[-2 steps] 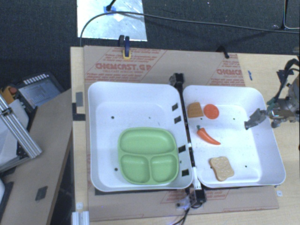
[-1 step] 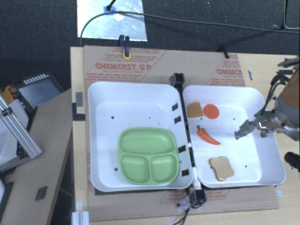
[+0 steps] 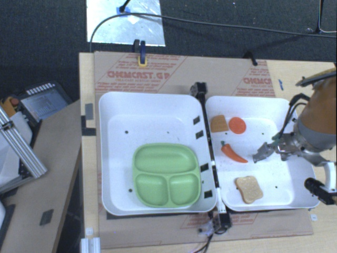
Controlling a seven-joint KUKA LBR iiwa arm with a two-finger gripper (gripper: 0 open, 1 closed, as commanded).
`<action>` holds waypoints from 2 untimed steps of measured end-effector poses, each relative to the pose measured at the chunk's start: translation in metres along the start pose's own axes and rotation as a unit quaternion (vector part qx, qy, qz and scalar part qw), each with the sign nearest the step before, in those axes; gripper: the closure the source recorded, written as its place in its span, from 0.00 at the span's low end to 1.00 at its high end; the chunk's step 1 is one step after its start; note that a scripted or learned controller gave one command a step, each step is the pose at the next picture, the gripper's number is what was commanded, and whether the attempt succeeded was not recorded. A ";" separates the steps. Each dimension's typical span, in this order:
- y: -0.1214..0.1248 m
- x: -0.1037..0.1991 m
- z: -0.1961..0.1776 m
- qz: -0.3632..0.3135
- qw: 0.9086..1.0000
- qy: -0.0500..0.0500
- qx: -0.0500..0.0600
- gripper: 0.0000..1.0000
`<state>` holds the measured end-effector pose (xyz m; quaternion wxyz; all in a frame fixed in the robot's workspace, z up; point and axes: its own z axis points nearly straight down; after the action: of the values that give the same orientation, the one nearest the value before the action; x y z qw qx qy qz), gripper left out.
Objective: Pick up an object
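The right bin [image 3: 279,196] holds a slice of toast [image 3: 249,188] near its front, an orange-red carrot [image 3: 232,152] by its left wall, a red-orange disc [image 3: 237,125] and a tan square cracker [image 3: 219,123] at its back left. My gripper [image 3: 263,153] hangs low over the middle of this bin, just right of the carrot and above the toast. Nothing shows between its fingers.
The left bin [image 3: 113,141] carries a green three-compartment plate [image 3: 166,174]. A black divider with clips [image 3: 206,152] runs between the bins. The arm's orange band [image 3: 320,109] and grey wrist stand over the right bin's right side.
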<state>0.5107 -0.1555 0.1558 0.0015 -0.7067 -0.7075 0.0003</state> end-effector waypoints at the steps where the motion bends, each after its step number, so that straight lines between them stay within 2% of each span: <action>1: -0.006 0.001 0.061 0.000 1.000 0.000 0.000 0.00; 2: -0.004 0.000 0.048 0.000 1.000 -0.001 -0.002 1.00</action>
<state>0.5065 -0.1552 0.1082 -0.0011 -0.7067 -0.7075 -0.0005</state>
